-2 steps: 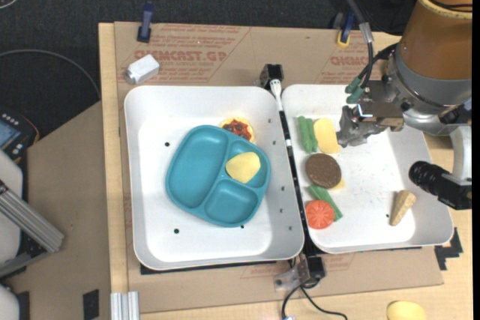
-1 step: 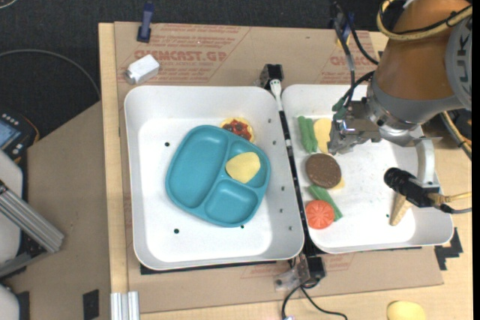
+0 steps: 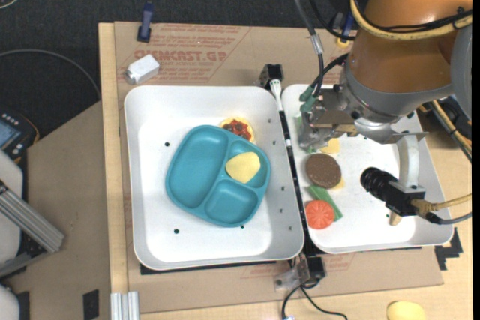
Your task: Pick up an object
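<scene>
Here, the grey arm with its orange band leans over the right-hand shallow white bin (image 3: pixel 420 228), its two-finger gripper (image 3: pixel 319 133) lowered near the bin's upper left corner; whether the pincer is open or closed cannot be told from above. Just below it lie a round brown patty-like disc (image 3: pixel 324 171) and, nearer the front, a red tomato-like toy with a green leaf (image 3: pixel 321 214). The left-hand white bin (image 3: pixel 150 161) holds a teal divided plastic plate (image 3: pixel 196 172) bearing a pale yellow lemon-shaped piece (image 3: pixel 243 166), with a small pizza-like toy (image 3: pixel 238 128) beside its rim. A clean pick likely means centring over one item, well off the bin wall, before closing.
</scene>
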Available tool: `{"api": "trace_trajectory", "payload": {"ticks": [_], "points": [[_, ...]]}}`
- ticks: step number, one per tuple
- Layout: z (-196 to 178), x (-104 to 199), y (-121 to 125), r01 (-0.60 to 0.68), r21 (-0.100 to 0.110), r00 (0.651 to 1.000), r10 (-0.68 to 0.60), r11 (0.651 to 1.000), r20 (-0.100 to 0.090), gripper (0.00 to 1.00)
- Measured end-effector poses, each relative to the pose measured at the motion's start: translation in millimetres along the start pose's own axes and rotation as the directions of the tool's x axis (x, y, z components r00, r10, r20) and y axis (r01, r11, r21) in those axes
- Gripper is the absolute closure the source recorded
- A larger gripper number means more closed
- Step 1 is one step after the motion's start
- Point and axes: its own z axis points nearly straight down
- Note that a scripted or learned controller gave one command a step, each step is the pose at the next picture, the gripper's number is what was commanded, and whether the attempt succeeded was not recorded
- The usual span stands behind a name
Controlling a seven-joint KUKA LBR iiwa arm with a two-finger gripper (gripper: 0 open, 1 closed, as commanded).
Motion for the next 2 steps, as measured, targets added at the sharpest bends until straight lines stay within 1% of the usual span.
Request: {"api": "trace_trajectory", "payload": {"ticks": [1,2], "points": [[-114.6,-27.0,-6.1,-0.007,-0.012,1.000,0.007,1.000,0.000,1.00],[-69.0,-16.5,-7.2,-0.005,0.010,1.000,0.005,1.000,0.002,1.00]]}}
